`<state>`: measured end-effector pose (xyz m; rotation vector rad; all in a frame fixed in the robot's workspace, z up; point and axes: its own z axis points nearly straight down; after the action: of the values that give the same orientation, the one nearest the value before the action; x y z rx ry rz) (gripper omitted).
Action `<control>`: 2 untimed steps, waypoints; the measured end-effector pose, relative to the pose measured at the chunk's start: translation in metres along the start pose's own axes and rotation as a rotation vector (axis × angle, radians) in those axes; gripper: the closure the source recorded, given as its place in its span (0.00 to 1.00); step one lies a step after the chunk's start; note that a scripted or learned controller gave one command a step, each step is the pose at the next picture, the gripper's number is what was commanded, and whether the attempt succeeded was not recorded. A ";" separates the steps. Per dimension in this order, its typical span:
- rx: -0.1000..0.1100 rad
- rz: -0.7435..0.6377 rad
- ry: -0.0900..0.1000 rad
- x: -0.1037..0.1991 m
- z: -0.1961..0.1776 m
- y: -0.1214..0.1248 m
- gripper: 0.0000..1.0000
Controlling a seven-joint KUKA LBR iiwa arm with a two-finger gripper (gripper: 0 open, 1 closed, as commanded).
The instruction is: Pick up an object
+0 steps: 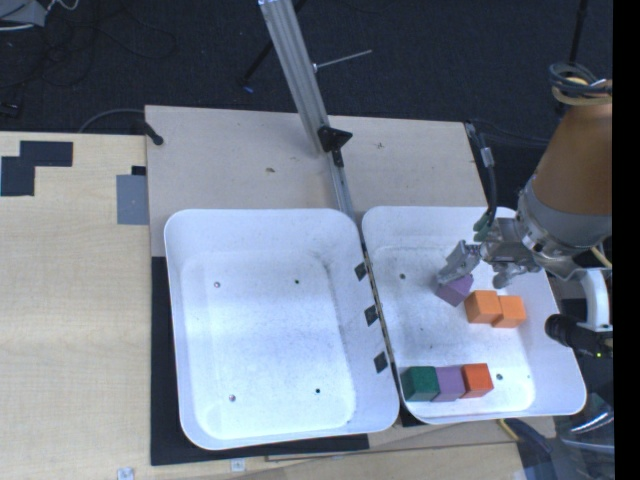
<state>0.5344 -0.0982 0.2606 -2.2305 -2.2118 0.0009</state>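
Matt white bins on pale wood

Both bins [265, 258] look like speckled matt plastic; the bench [70, 298] shows light wood grain; the slanted rail [300, 78] is ribbed metal.

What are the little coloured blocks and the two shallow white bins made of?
The green, purple and orange blocks in a row look like painted wood or foam: flat matte colour, no glare, though the look leaves it open. The shallow white bins look like moulded plastic: rounded corners, smooth rims, a faint sheen and dark speckling on the floors.

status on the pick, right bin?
Gripper low in right bin, at purple block; grasp unconfirmed. Orange block close beside it. Green, purple, orange row at front wall.
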 end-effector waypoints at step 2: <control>0.009 -0.005 0.001 -0.019 -0.006 -0.022 0.00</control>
<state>0.5124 -0.1173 0.2667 -2.2197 -2.2122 0.0099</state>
